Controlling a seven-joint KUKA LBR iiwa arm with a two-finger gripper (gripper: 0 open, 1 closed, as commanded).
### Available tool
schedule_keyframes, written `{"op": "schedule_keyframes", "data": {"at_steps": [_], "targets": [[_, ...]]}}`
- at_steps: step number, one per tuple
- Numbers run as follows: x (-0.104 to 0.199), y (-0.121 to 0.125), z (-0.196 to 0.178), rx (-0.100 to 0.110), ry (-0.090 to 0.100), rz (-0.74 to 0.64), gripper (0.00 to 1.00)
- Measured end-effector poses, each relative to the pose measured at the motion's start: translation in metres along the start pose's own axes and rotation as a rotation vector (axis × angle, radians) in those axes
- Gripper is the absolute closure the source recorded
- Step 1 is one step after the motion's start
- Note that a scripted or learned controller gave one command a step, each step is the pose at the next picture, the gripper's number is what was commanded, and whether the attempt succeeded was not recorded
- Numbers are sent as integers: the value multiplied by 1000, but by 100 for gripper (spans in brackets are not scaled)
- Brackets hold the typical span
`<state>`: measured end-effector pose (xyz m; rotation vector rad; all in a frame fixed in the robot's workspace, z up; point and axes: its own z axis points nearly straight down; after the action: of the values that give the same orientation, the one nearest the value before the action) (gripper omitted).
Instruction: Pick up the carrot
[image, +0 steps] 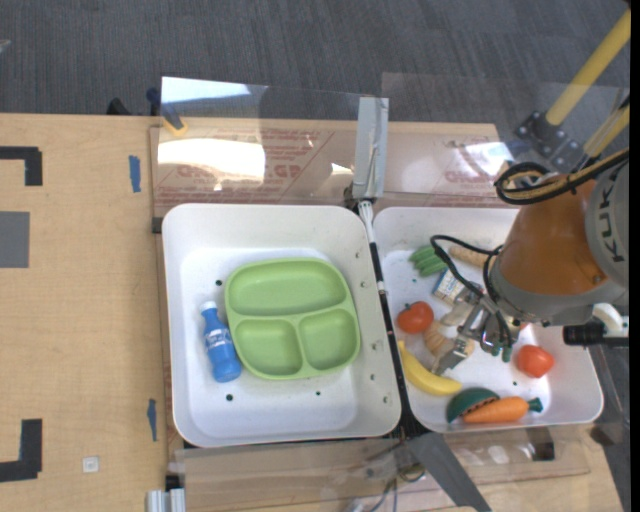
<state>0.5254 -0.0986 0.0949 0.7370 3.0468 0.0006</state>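
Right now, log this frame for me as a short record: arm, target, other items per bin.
arm: gripper low in the right bin, among the toys
target: carrot lying near the right bin's front edge, apart from the gripper
carrot neighbours: dark green toy touching its left end; banana to the left
other right bin items: two tomatoes, green vegetable
left bin: green divided plate, blue bottle beside it
task state: carrot not yet picked
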Motion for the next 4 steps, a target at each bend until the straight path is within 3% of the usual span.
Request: {"op": "schedule_keyframes", "data": {"at_steps": [1, 2, 3, 4], "targets": [[34, -22, 4, -5, -11, -34, 0], [35, -15, 4, -5, -8, 298, 0], [6, -1, 4, -4, -3, 548, 0], [3, 0, -7, -8, -14, 546, 100]]}}
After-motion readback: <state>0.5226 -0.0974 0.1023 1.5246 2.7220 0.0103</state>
